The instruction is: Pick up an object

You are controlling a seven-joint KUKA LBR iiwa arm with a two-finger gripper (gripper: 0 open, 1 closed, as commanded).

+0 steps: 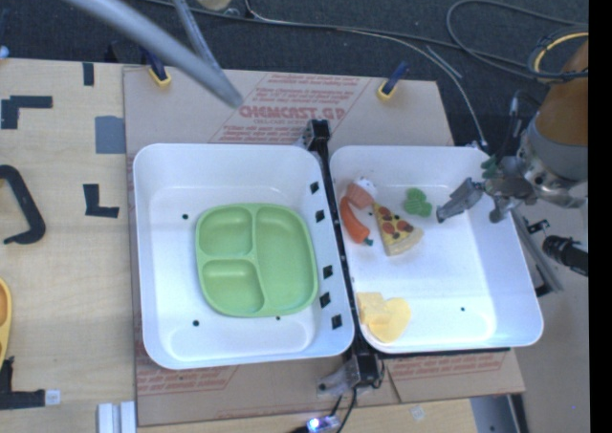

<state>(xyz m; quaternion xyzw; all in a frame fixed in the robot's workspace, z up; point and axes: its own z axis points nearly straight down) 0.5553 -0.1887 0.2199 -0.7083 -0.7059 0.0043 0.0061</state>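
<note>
Take the right bin (497,316) as your landmark. Your gripper (475,202) hangs over its upper right part, reaching in across the right rim; the two fingers look spread apart and you can see nothing between them. Just left of the gripper lies a small green piece (416,201), close but apart from the nearer fingertip. Further left, near the bin's left wall, a pizza slice (396,230) sits touching or almost touching a red-orange sausage (356,213), with a small white bit at the sausage's top end. Down in the bin's lower left corner rests a yellow piece (384,315), well apart from the rest. The floor between the gripper and these items is bare white. The left bin (163,326), joined at the dividing rim, holds a green tray (256,259) with three compartments.
</note>
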